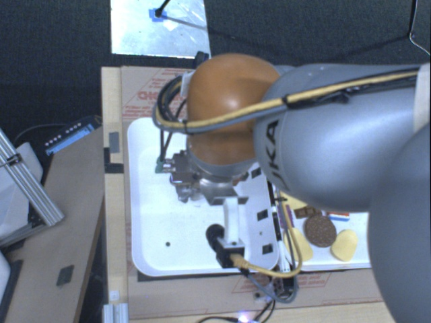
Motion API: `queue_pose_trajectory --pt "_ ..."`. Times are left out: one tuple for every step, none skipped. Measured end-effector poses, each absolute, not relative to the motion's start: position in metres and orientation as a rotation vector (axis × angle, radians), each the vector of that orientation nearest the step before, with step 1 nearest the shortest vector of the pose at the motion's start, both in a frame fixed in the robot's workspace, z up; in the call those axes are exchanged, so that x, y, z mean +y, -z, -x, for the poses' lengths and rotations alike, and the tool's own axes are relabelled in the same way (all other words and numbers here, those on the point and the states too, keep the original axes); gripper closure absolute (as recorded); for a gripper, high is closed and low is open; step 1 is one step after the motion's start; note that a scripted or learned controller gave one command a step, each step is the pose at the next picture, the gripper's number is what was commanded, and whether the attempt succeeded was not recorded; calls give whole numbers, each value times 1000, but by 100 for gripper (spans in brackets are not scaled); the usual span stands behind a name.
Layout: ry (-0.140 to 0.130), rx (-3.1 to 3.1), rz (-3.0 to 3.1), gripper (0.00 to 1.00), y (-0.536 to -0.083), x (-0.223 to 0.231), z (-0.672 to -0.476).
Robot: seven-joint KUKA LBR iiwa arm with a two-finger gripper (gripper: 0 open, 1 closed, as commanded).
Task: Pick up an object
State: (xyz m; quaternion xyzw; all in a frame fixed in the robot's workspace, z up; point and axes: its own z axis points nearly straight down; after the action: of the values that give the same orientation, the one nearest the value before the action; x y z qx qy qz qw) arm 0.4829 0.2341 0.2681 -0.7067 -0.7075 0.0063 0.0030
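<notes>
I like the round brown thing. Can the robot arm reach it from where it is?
Probably yes. The round brown thing lies uncovered in the right bin, and the arm already hangs over both bins, so nothing seems to block it.

Even overhead light, soft picture, arm close and slightly blurred

Light falls from above: the orange band (225,106) carries a pale sheen on its top, and the grey arm (343,140) shows a broad soft highlight along its upper side. The left white bin (151,200) is bright but not blown out, with faint shadow under the wrist. A shiny sheet (158,17) at the top glares bluish-white against the dark floor. Detail is soft and grainy throughout; the small items at right (330,237) have fuzzy edges, and the near arm looms large and unsharp.
</notes>
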Motion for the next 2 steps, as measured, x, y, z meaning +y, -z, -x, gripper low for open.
queue_pose_trajectory --pt "8 -2226 2219 100 -326 234 -487" --pt "26 -2230 2220 100 -452 234 -495"
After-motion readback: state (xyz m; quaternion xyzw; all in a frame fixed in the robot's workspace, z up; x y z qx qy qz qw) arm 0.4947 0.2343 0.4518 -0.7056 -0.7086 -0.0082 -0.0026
